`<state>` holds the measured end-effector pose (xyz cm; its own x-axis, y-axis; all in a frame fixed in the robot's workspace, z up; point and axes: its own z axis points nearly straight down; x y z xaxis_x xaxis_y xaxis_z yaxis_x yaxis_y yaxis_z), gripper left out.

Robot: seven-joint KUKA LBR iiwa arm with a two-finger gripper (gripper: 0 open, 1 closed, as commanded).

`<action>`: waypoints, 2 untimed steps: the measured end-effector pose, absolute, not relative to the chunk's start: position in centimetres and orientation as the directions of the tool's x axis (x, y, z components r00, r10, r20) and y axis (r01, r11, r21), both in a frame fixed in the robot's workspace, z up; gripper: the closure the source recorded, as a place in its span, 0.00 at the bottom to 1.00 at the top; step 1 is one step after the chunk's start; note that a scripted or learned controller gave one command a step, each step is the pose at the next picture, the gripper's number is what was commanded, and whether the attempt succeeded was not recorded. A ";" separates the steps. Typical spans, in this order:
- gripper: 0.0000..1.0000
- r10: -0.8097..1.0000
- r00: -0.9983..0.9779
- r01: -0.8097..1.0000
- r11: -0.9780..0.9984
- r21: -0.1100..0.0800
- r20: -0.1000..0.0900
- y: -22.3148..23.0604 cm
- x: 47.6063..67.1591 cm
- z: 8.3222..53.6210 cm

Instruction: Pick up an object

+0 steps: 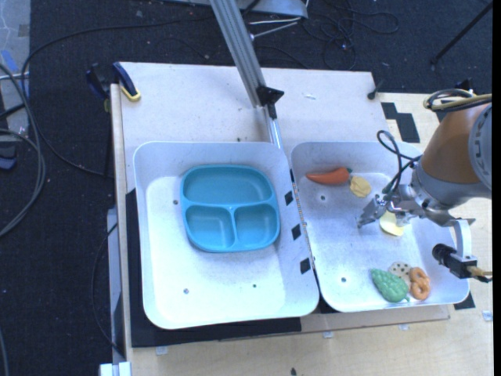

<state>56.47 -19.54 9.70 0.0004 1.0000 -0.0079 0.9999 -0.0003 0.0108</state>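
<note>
Gripper [377, 212] hangs low in the right bin [337, 284]; whether it grips anything, I cannot tell. Pale yellow piece [391, 225] lies just at its 4 o'clock; better to center over it before closing

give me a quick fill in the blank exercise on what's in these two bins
1. The blue divided tray lies in the ____ bin.
2. The carrot lies in the ____ bin.
3. The tray has ____ compartments.
4. The hand hangs over the ____ bin.

Missing words: left; right; three; right
</note>
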 end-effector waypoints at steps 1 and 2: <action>1.00 1.000 0.000 1.000 0.000 0.016 -0.011 -19.7 56.6 10.9; 1.00 1.000 -0.001 1.000 0.001 0.006 -0.002 -20.0 57.0 15.2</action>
<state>56.99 -20.01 15.19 -0.0013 1.0000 -0.0023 1.0000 0.0013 0.0055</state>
